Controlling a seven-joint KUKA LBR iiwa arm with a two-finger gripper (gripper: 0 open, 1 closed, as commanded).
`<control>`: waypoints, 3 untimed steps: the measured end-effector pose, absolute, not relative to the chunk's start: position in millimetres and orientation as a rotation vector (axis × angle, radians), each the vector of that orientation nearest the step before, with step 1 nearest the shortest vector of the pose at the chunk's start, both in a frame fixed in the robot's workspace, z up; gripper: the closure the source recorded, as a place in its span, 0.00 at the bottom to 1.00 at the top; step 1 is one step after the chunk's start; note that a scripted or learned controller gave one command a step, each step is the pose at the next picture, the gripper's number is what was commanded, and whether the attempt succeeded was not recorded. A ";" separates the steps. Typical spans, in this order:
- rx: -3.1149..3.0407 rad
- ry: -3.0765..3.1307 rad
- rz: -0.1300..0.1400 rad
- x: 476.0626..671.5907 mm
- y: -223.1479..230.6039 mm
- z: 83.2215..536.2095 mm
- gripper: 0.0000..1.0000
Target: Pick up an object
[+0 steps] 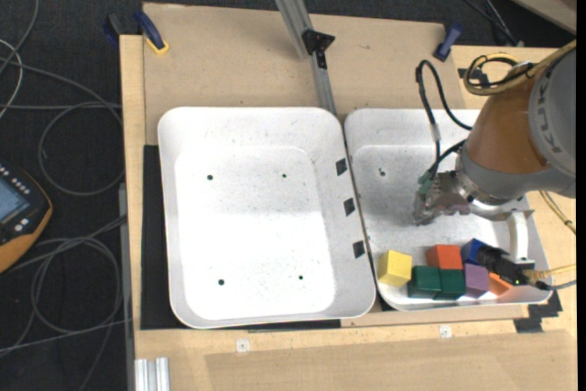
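Blocks first: along the right bin's (394,142) near wall I see a yellow block (396,267), green block (436,281), orange block (448,256) and purple block (476,277) huddled together. Gripper (427,208) sits above the bin floor just behind them, nothing visibly between its fingers; apart or together, I cannot tell

- We see the grey arm with its orange band (513,137) cut off by the right edge.
- The small, blurred two-finger gripper (427,208) does not let us tell how its fingers stand.
- The blue block (475,249) and the orange wedge (499,285) are partly covered by a black part of the wrist.
- The yellow handheld device (18,215) is cut by the left edge.
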State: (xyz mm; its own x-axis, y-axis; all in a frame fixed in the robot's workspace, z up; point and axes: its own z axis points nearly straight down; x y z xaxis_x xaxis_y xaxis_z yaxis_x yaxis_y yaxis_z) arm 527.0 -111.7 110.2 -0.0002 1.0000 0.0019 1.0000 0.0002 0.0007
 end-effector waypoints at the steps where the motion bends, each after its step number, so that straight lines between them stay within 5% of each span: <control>1: -2.222 -2.226 -0.005 521.2 -106.3 158.5 1.00; 3: -2.222 -2.225 -0.004 526.8 -109.3 220.7 1.00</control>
